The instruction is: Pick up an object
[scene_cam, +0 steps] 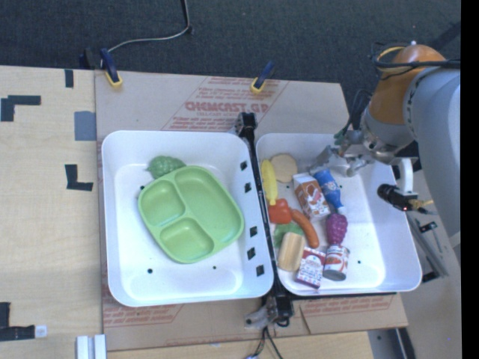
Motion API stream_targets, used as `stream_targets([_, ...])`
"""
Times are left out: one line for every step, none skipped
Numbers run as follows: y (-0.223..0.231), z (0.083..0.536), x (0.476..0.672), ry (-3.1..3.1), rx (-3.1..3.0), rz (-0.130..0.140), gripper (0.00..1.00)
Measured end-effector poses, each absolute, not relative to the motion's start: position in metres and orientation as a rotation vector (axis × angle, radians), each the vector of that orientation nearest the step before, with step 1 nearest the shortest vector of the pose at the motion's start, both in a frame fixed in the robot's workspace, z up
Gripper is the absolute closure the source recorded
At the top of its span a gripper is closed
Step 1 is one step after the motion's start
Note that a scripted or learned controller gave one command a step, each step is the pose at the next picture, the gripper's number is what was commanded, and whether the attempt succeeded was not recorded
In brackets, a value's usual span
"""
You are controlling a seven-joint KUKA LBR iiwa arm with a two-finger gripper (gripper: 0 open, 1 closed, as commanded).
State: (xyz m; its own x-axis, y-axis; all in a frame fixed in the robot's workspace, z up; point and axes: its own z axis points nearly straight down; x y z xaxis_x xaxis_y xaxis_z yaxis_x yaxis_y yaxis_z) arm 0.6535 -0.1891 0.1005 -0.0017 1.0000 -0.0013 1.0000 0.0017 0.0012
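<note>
The right bin (393,264) holds several toy foods: a yellow banana (267,180), a tan round bun (284,167), a red-and-white carton (309,195), a blue packet (328,188), purple grapes (336,227), an orange carrot (305,229) and a small can (337,262). My gripper (338,158) hangs low over the bin's far side. It is just right of the bun and just above the blue packet. Nothing is visibly held in it.
The left bin (120,223) carries a green divided plate (191,212) with a green leafy toy (165,166) at its far edge. A red tomato (279,212), a tan loaf (290,251) and a second carton (310,268) crowd the right bin's left half. Both bins rest on cardboard (172,99).
</note>
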Motion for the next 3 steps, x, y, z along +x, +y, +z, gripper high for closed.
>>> stream_targets([-0.109,0.086,0.632,2.218,2.217,-0.001,0.00])
stream_targets([-0.110,0.087,0.590,2.218,2.216,0.003,0.00])
stream_targets([-0.102,0.087,0.546,2.216,2.216,0.005,0.00])
